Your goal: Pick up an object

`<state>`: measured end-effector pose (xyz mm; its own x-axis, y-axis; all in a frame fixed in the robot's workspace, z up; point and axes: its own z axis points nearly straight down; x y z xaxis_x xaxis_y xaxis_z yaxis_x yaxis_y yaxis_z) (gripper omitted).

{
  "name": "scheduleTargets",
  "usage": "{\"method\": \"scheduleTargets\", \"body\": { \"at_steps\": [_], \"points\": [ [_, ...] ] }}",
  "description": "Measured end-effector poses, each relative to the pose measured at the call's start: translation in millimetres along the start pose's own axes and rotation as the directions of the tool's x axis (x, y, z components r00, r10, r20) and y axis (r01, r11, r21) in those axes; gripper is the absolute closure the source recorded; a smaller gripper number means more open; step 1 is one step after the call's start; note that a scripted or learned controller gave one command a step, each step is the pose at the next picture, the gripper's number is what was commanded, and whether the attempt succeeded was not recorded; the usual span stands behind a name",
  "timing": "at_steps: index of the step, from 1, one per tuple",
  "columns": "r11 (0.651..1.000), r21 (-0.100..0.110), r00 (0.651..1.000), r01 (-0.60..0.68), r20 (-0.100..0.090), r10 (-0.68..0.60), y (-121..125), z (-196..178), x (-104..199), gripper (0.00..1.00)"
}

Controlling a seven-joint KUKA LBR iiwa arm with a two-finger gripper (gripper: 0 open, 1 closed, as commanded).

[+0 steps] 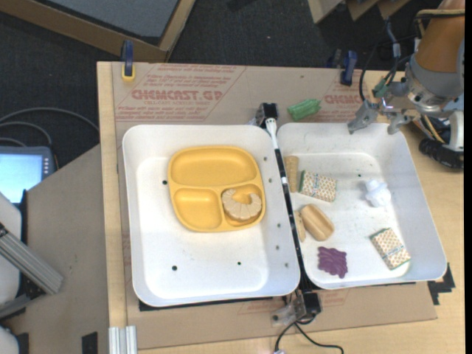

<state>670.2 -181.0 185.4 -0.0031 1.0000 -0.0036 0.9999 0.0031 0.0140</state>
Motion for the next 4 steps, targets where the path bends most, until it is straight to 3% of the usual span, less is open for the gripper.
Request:
{"method": "scheduleTargets", "body": {
  "at_steps": [1,2,3,4],
  "points": [
    [1.000,0.020,1.000,-0.007,-0.004,0.007,-63.6,14.5,-24.1,0.00],
    [1.000,0.018,1.000,-0.001,-0.018,0.002,-87.5,102.3,-37.1,0.00],
    [1.000,0.012,1.000,-0.002,-0.004,0.002,-86.7,87.9,-41.2,1.00],
    [1.000,0.010,1.000,0.004,-0.005,-0.004,-66.6,97.3,44.0,1.00]
  ]
}}
